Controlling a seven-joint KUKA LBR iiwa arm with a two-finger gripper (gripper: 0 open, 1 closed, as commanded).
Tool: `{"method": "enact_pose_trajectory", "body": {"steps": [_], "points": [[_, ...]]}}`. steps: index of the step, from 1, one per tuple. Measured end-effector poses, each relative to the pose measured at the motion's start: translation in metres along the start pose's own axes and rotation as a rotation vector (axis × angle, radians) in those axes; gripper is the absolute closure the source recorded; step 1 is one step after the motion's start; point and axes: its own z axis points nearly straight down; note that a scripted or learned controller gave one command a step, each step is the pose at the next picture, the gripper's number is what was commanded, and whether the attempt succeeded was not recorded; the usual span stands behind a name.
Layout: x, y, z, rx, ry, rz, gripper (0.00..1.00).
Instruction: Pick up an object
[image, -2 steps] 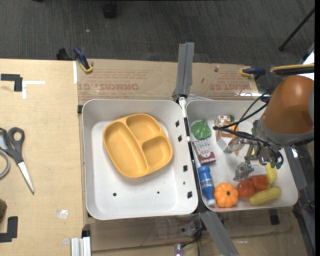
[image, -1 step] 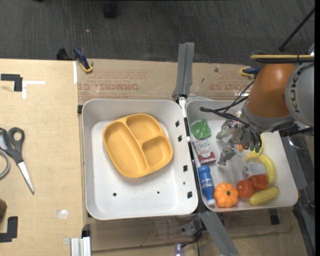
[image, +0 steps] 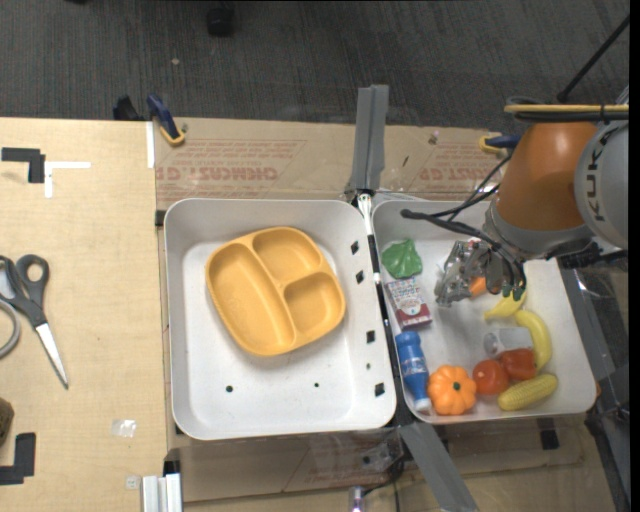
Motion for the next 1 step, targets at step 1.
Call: {"method": "enact_pose_trajectory", "body": {"steps": [1], "points": [[0.0001,0.0003,0.0000,0.000,0.000,0.000,0.00]]}}
